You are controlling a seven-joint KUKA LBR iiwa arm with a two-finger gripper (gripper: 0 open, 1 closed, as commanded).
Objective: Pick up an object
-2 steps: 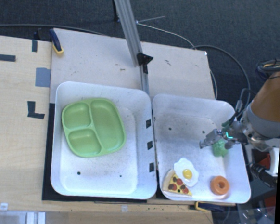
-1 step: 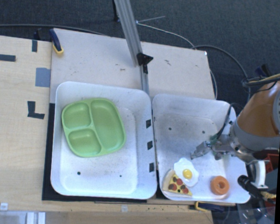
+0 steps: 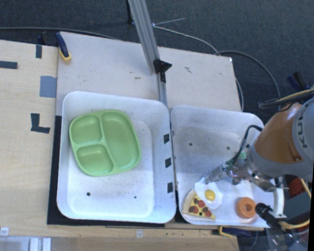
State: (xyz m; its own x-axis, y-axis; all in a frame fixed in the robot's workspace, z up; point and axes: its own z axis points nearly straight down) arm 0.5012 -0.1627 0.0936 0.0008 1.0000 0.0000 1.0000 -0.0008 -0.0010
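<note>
In the right bin [image 3: 199,136] three toy foods lie near the front edge: a fried egg [image 3: 209,195], a pizza slice [image 3: 199,205] just in front of it, and an orange doughnut [image 3: 246,208] further right. My gripper [image 3: 222,175] hangs over the bin just above and to the right of the egg, its fingers pointing left. The grey arm with its orange band [image 3: 278,138] reaches in from the right.
The left bin [image 3: 110,200] bears a green divided plate [image 3: 105,142]. A metal pole [image 3: 148,32] slants across the back of the bench. A blue and yellow tool [image 3: 63,47] lies at the back left.
</note>
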